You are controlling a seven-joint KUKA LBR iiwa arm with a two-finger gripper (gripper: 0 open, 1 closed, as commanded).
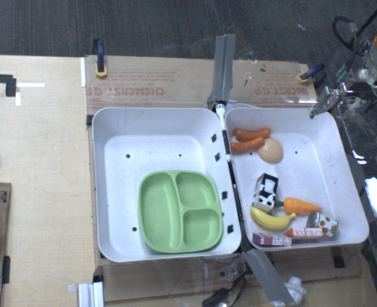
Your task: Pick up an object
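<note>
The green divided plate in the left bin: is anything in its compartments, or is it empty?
Empty. The green divided plate lies flat in the left bin, and all three compartments show bare green.

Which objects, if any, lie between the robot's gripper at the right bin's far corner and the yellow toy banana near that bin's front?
From the gripper, the path to the yellow toy banana crosses bare white bin floor. The black-and-white toy cow touches the banana's upper left; the orange toy carrot lies just to its upper right. Neither covers it.
</note>
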